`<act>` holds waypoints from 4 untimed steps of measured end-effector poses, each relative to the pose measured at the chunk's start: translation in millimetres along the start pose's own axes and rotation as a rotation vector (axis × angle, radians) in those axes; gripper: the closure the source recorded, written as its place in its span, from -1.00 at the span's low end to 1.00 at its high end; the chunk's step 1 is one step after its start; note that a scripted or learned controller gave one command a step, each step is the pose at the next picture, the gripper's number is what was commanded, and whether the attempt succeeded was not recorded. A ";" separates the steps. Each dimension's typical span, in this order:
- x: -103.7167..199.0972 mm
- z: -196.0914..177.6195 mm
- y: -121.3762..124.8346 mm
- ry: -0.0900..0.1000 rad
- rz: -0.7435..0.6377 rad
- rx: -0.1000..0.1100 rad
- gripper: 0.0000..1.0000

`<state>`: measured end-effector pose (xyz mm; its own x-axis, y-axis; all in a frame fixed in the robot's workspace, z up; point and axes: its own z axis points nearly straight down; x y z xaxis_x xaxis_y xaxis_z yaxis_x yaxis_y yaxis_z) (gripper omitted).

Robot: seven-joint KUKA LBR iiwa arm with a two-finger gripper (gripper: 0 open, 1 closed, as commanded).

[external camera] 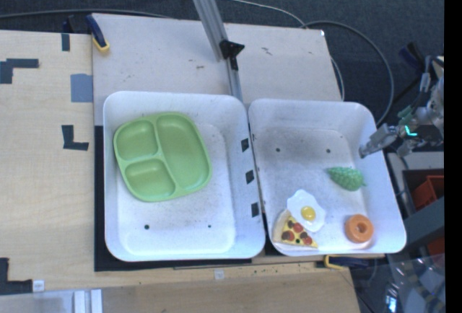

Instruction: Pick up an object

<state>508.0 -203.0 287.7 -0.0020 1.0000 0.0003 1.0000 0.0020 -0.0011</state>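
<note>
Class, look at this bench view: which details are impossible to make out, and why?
- Claw, at the right bin's right rim: too small and blurred to tell open or shut.
- Arm: cut off by the right edge.
- Green item: too blurred to identify.
- Pizza slice toppings: too small.

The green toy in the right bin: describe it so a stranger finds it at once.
Take the right bin, not the one with the green tray. Near its right wall lies the green toy, above the donut and right of the fried egg. It alone there is green and bumpy.
</note>
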 end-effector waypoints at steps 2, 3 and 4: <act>6.7 112.0 0.3 0.002 0.002 0.007 -1.00; 12.8 159.2 4.8 0.001 0.000 0.005 -1.00; 12.9 146.5 5.7 0.001 -0.001 0.002 1.00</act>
<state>513.5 -190.0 141.1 -0.0027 1.0000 0.0010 1.0000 0.0027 -0.0033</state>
